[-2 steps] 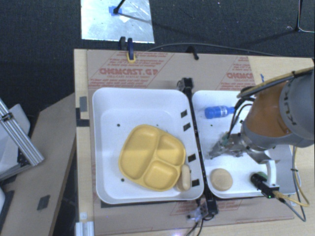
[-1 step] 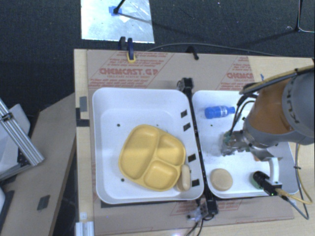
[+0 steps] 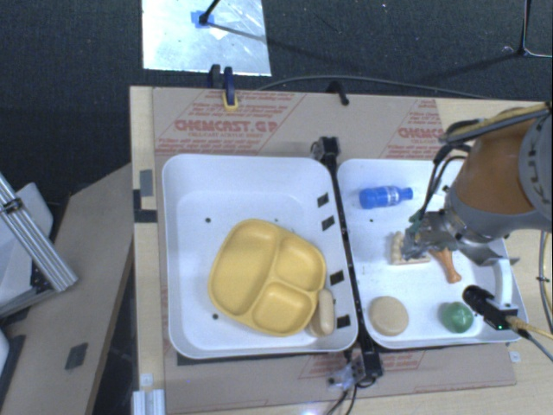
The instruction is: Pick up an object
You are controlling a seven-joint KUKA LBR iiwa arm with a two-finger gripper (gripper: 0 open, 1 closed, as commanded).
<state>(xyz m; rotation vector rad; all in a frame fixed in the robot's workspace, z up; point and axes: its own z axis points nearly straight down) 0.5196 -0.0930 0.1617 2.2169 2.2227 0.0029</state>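
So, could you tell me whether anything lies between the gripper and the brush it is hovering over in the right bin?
Nothing visible does. The gripper sits directly over the brush, whose orange handle sticks out toward the bin's front. The blue bottle, tan disc and green ball all lie apart from it.

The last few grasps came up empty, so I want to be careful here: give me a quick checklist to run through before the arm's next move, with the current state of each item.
1. Gripper over the right bin: ok.
2. Brush directly under the gripper: ok.
3. Brush seen between the fingers: cannot tell.
4. Blue bottle apart from the gripper: ok.
5. Tan disc and green ball away from the brush: ok.
6. Yellow tray in the left bin, out of the way: ok.
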